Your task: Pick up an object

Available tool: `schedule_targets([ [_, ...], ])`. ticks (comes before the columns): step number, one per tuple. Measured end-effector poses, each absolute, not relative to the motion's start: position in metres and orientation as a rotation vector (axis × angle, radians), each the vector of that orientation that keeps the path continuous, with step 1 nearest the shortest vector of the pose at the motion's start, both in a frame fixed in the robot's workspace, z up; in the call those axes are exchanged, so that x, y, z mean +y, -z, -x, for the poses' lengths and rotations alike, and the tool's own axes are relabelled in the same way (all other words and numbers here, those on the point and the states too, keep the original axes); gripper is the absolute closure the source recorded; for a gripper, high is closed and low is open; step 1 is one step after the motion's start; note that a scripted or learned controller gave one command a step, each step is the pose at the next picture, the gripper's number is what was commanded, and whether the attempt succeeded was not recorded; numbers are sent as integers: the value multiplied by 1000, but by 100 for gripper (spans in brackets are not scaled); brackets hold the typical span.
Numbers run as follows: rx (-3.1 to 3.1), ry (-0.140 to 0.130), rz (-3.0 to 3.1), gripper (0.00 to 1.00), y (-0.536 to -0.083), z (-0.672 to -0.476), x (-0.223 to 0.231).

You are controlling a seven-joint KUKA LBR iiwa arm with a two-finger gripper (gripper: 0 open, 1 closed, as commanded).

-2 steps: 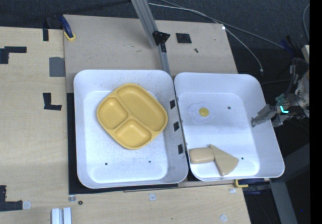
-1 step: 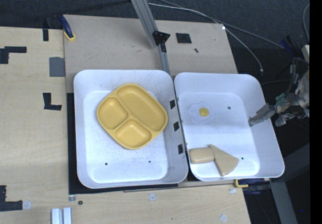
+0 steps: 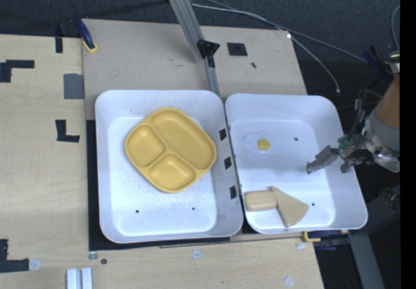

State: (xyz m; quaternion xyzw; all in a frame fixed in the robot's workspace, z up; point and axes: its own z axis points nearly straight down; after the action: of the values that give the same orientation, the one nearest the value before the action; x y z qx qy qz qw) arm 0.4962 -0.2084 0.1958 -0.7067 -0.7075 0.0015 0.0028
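One yellow plate [image 3: 170, 149] in the left bin [image 3: 107, 171]; right bin [image 3: 325, 112] holds three pieces; pincer [image 3: 320, 163] hovers there, grip unreadable.

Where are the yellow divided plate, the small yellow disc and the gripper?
yellow divided plate [image 3: 170, 149], camera view, centre ridge.
small yellow disc [image 3: 263, 145], camera view, its middle.
gripper [image 3: 323, 160], camera view, at fingertips.

Two white bins side by side on tabletop [image 3: 39, 151]. Left bin [image 3: 110, 216] holds yellow divided plate [image 3: 170, 149]. Right bin [image 3: 325, 115]: small yellow piece [image 3: 263, 145] near its middle, tan block [image 3: 260, 201] and tan wedge [image 3: 290, 207] touching at its near wall. Hand [image 3: 325, 159] over right bin's right side, holding nothing.
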Motion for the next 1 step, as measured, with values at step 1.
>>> schedule_targets([
  [1,-2219,-5,2216,0,-139,-504,-202],
])
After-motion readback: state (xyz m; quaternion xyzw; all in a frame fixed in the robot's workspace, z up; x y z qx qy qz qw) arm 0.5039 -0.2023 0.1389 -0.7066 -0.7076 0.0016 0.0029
